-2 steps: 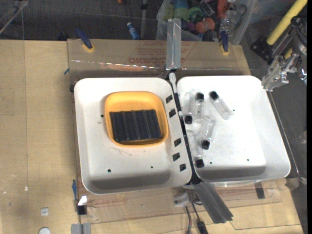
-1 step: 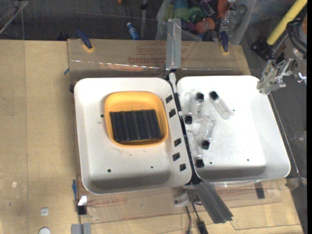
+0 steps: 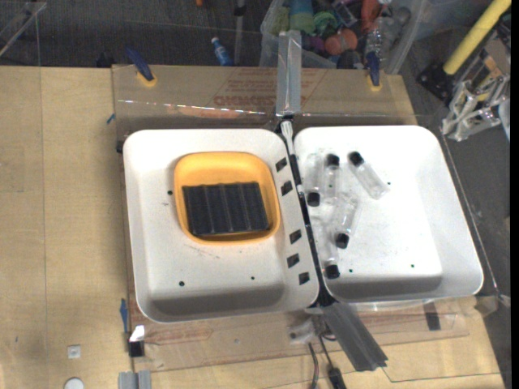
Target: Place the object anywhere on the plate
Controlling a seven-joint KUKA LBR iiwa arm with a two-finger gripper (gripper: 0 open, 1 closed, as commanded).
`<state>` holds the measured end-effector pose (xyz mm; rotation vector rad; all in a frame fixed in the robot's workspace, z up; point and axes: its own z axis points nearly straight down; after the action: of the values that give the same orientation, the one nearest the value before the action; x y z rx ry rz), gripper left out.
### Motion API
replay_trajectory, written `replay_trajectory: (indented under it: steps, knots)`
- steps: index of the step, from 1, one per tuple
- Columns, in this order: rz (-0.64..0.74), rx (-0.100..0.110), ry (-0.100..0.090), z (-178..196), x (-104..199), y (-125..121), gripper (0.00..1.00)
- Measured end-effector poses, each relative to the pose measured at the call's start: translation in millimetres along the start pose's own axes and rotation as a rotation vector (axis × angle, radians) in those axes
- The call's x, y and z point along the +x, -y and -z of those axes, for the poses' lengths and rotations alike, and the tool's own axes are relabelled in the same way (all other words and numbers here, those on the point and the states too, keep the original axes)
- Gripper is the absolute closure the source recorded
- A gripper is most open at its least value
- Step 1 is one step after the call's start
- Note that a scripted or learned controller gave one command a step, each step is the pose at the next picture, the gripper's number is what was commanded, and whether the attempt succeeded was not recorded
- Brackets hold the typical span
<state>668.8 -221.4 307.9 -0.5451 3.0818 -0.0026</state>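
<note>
An orange plate (image 3: 188, 177) with a raised rim sits in the left white bin (image 3: 146, 250). A dark ribbed rectangular block (image 3: 225, 207) lies flat on the plate, covering most of its floor. In the right white bin (image 3: 413, 241) lie several clear vials with black caps (image 3: 362, 173), clustered toward the bin's left side. My gripper (image 3: 473, 113) shows as a pale metal part beyond the right bin's far right corner, well away from the plate and the vials.
A metal divider (image 3: 293, 209) with black tabs runs between the bins. A clear box of colourful toys (image 3: 340, 10) stands behind the bench. A yellow tube (image 3: 484, 19) leans at the top right. Bare wooden bench (image 3: 57, 217) lies left of the bins.
</note>
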Motion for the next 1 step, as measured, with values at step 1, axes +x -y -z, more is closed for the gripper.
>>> replay_trajectory:
  steps: [1]
  knots:
    - [-0.001, -0.001, 0.000, -0.1, 0.4, 0.4, 0.00]
